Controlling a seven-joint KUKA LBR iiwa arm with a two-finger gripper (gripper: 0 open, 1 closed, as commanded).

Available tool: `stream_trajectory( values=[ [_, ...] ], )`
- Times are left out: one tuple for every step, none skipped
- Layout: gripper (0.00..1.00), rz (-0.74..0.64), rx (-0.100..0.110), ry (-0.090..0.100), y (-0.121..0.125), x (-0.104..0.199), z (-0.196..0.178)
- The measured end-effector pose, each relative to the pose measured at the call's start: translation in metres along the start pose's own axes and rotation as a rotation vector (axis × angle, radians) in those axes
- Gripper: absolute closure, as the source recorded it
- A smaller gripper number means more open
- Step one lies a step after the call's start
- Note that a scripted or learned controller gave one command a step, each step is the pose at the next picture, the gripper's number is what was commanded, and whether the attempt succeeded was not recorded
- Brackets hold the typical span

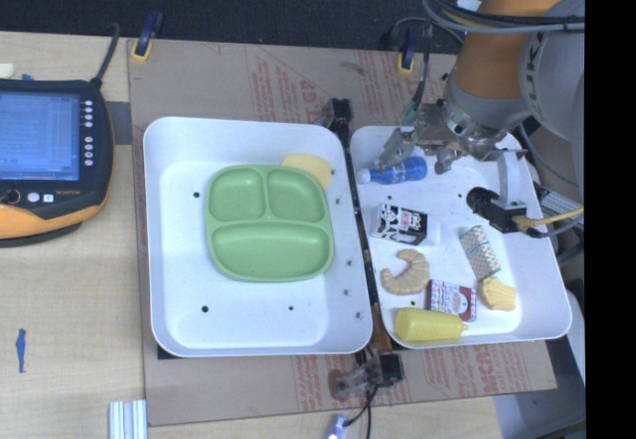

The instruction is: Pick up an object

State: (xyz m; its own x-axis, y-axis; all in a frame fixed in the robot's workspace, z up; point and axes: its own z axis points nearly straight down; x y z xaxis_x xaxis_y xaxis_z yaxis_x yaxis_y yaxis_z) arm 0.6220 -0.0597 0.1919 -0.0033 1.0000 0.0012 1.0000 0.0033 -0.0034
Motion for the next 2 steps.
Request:
stream_trajectory(
  values=[
    [0.00, -0.001, 0.003, -0.003, -0.035, -0.067, 0.101],
    [0.00, 0.001, -0.002, -0.001, 0.018, -0.080, 0.041]
  ],
)
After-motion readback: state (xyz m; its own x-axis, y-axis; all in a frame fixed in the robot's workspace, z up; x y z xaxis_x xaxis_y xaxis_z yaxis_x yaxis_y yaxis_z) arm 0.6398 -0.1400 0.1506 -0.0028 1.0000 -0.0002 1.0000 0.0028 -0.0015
